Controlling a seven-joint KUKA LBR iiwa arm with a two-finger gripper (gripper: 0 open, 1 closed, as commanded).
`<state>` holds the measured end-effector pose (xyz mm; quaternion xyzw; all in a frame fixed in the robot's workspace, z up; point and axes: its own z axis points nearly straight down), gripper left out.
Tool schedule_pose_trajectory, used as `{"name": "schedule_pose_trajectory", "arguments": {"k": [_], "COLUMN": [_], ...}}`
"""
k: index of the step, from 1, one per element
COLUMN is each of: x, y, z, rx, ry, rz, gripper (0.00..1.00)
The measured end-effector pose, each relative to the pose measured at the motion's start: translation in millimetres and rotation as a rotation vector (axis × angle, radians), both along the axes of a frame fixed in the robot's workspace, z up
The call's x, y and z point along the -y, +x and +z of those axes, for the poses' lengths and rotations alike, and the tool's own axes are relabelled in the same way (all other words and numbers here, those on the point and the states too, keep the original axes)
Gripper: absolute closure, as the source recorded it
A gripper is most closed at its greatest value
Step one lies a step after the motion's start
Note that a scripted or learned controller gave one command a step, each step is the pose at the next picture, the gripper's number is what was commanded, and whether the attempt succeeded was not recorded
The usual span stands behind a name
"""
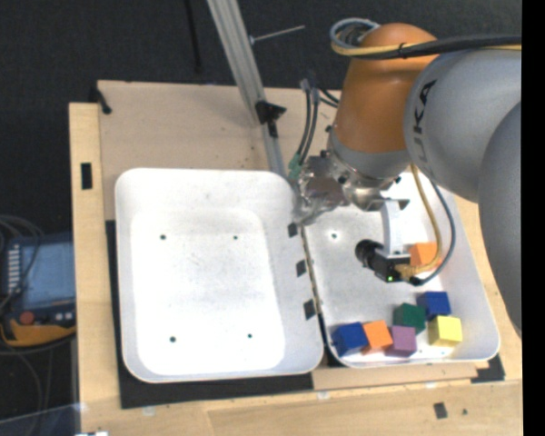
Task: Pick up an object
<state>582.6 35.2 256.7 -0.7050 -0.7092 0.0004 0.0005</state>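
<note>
Camera view: gripper (307, 205) sits at left rim of right bin (345, 280), open or closed can't tell. Cubes well apart, along near edge: blue cube (350, 337), orange cube (378, 334), purple cube (403, 339), yellow cube (448, 330).

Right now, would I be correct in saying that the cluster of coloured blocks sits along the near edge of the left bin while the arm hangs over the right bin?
Not quite. The camera view shows the cluster of coloured blocks along the near edge of the right bin, not the left one; the arm does hang over the right bin.
</note>
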Motion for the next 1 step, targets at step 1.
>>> {"name": "schedule_pose_trajectory", "arguments": {"k": [1], "x": [-54.0], "y": [-9.6], "z": [-15.0], "rx": [0.000], "ry": [0.000], "rz": [0.001], "gripper": [1.00]}}
